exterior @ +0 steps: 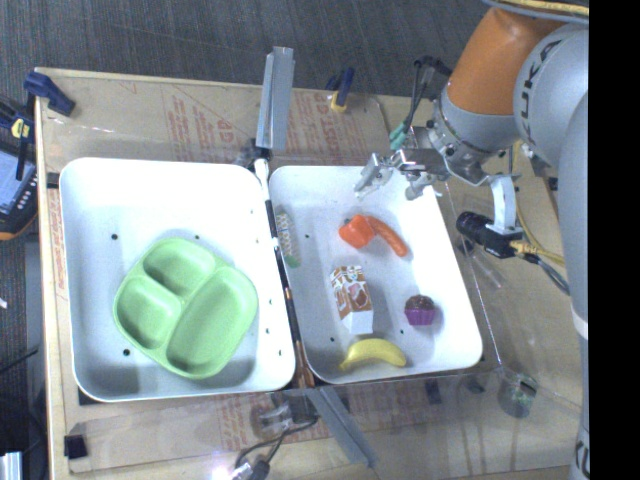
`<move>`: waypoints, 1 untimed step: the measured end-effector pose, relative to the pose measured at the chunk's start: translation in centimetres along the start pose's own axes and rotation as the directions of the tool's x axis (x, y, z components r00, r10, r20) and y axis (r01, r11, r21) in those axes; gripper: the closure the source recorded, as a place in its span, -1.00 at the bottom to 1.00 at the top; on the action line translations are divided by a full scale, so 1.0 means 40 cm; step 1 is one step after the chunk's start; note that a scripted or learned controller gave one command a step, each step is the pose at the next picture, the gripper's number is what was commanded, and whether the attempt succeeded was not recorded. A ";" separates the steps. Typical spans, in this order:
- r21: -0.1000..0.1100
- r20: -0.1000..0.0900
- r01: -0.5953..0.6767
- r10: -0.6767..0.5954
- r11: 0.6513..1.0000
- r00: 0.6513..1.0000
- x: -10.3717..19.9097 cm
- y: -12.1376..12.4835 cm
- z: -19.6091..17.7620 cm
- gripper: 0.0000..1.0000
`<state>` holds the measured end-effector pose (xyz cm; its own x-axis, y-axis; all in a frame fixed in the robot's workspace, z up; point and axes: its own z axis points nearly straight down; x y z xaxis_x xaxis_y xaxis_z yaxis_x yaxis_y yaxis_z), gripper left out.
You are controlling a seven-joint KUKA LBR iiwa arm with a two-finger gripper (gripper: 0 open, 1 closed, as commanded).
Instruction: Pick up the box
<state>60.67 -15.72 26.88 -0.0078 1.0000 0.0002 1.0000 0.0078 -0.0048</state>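
The grey KUKA iiwa arm (560, 98) has smooth, rounded shells and a wide orange band (490, 68) above the wrist. A yellow cable (535, 6) runs over its top. Below the band sits a grey ring, then the small metal two-finger gripper (385, 173) with thin wires. A black cylindrical part (487, 230) hangs beside it.

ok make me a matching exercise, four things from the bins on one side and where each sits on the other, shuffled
Things:
1. box
2. banana
3. green divided plate
4. carrot

Places:
A. left bin
B. right bin, nearest the tool
C. near edge of the right bin
D. middle of the right bin

Pairs: 1-D, 2-C, 3-A, 4-B
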 end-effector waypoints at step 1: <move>0.000 -0.001 0.291 -0.291 0.957 0.957 0.106 0.072 0.293 -1.00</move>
<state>63.46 -11.44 15.14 -0.2988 0.9543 0.0021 0.9543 0.2988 -0.0046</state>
